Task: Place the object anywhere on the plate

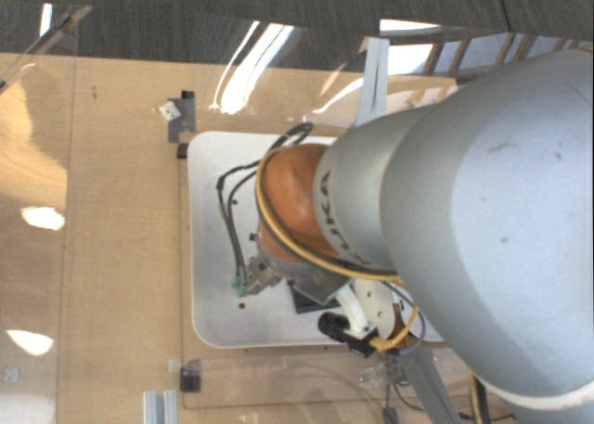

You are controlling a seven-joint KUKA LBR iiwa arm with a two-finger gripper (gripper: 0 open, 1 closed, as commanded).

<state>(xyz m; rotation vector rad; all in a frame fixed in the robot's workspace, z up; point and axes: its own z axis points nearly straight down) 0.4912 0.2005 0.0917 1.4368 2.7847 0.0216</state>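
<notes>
Grey arm link (pixel 483 227) and orange band (pixel 292 199) hang over the white bin (pixel 209 227), hiding the gripper beneath; its state cannot be told. Object and plate lie unseen, so weight, stiffness and grasp point cannot be judged.

White bin (pixel 209 255) partly visible under arm; plate and object hidden, cannot tell position.

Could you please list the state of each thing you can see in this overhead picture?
Grey arm with orange band: reaching in over the bin, covering most of it.
Shallow white bin: flat on the wooden bench, left part bare.
Black cable: looped beside the wrist, above the bin.
</notes>
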